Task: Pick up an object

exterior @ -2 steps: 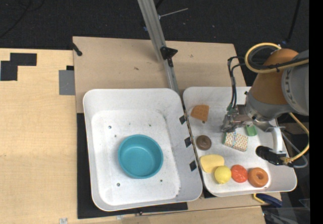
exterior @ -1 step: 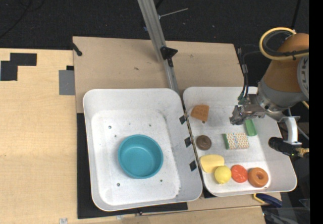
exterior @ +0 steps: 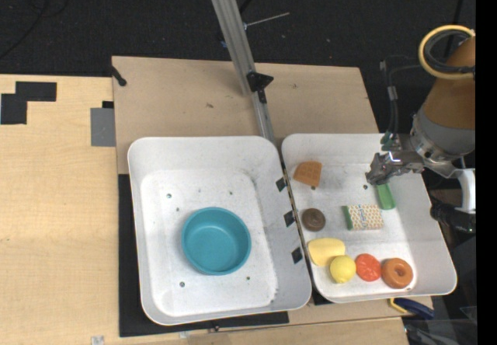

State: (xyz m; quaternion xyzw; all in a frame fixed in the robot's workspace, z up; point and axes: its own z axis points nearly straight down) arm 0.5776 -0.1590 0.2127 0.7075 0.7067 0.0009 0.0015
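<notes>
My gripper (exterior: 382, 171) hovers over the right bin (exterior: 435, 273); whether it is apart or together I cannot tell. A green block (exterior: 385, 196) lies just below it, and beyond that a patterned sponge (exterior: 364, 217), brown disc (exterior: 313, 219), orange wedge (exterior: 308, 173), yellow pieces (exterior: 332, 258), red ball (exterior: 368, 266) and doughnut (exterior: 397, 273). The left bin (exterior: 155, 165), farther off, holds a teal bowl (exterior: 217, 240). A metal rail (exterior: 237, 40) slants behind.

Grey arm (exterior: 446, 114) reaching from right (orange-banded wrist), gripper (exterior: 382, 171) lowered
</notes>
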